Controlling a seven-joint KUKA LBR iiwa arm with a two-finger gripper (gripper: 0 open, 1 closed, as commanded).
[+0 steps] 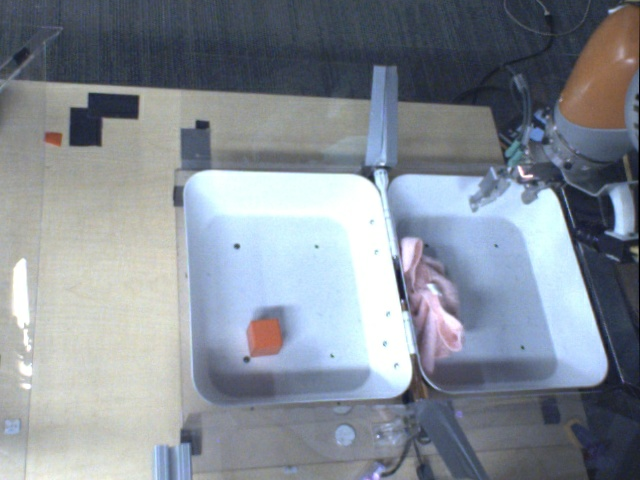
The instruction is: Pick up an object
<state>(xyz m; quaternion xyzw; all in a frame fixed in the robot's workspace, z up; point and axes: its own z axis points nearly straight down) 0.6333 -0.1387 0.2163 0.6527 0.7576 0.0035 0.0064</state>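
While fingers (490,190) seemingly hang apart, holding nothing | one orange block (265,337) | one pink cloth (433,303)

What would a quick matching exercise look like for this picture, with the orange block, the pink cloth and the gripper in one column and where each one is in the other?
Things:
1. orange block
2. pink cloth
3. gripper

Places:
A. over the right bin's far rim
B. lower left part of the left bin's floor
C. against the right bin's left wall

Pairs: 1-B, 2-C, 3-A
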